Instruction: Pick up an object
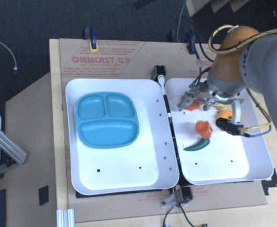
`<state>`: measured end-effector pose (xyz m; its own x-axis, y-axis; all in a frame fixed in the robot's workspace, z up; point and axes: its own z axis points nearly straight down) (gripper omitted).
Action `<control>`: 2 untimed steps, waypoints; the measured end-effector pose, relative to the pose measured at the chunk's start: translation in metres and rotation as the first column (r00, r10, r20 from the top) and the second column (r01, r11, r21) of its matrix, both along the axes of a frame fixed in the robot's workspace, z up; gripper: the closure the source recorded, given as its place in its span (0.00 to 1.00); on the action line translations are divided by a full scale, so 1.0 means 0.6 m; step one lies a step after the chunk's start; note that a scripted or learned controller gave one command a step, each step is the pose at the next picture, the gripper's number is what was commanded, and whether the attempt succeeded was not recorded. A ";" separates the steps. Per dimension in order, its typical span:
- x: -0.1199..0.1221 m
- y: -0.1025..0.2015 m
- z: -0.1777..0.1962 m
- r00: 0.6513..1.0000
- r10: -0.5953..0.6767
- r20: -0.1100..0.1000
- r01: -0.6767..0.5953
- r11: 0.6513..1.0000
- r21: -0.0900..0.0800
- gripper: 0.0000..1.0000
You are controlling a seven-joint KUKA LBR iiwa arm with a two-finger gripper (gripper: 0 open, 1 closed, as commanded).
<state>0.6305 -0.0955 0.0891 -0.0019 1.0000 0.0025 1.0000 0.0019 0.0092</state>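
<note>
right bin (252,169) near half bare | end effector (191,100) at far-left rim, grip unclear | orange piece (203,127) mid-bin

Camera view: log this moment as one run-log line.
gripper low in right bin | orange piece beside it | blue tray in left bin

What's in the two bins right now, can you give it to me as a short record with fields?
left bin: holds a blue divided plate, three compartments
right bin: holds a red-orange pepper-like piece, a dark green curved chili-like piece, a yellow-orange item partly hidden by the arm
gripper: low over the far part of the right bin, with a small orange-red thing at its tip; a grasp cannot be confirmed
arm: reaches in from the right
</note>
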 end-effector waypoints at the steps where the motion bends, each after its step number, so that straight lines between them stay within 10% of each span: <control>1: -0.005 -0.002 0.011 1.000 -0.002 -0.008 0.002 1.000 -0.002 1.00; 2: 0.003 -0.010 0.086 1.000 -0.002 -0.002 0.002 1.000 -0.005 1.00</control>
<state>0.6321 -0.1013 0.1406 0.0001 1.0000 -0.0020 1.0000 0.0000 0.0072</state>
